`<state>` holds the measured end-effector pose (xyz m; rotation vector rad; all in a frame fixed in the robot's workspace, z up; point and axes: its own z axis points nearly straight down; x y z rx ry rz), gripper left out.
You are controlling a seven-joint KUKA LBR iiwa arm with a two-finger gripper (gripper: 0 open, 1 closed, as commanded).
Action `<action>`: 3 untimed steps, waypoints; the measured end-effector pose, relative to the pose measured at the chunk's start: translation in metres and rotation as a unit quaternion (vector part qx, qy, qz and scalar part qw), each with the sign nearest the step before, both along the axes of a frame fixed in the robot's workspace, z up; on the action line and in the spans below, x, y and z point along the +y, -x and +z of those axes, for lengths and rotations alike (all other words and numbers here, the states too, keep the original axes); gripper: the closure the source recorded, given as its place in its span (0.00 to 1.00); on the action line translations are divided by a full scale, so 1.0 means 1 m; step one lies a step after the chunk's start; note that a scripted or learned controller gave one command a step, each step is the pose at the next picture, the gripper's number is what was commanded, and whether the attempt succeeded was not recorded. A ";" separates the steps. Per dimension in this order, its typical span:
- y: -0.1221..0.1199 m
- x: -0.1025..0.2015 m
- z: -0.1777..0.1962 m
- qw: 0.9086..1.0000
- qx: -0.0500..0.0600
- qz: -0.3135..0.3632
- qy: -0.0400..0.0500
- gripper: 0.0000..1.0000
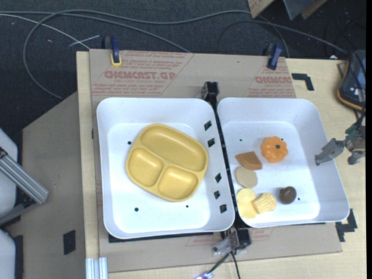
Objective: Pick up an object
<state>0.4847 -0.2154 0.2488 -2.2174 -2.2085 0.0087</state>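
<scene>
Approach step, nothing grasped yet. Gripper [340, 150] hung at right bin's [308, 112] right rim, jaws spread, released. Candidates lay in that bin: orange pumpkin [274, 149] far, brown ball [287, 195] near. Next: move left over one, descend, clench.

Dark carpet floor [52, 68], loose cables [46, 25], tan wooden bench [46, 156]

Red "CHEMCAST GP" print — repeated — on the backing board [174, 68].
</scene>
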 end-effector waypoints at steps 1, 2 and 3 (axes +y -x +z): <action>-0.003 0.001 0.006 1.000 -0.006 0.002 0.002 0.00; 0.000 0.006 -0.038 1.000 -0.003 0.002 0.000 0.00; 0.004 0.007 -0.101 1.000 -0.002 0.002 0.000 0.00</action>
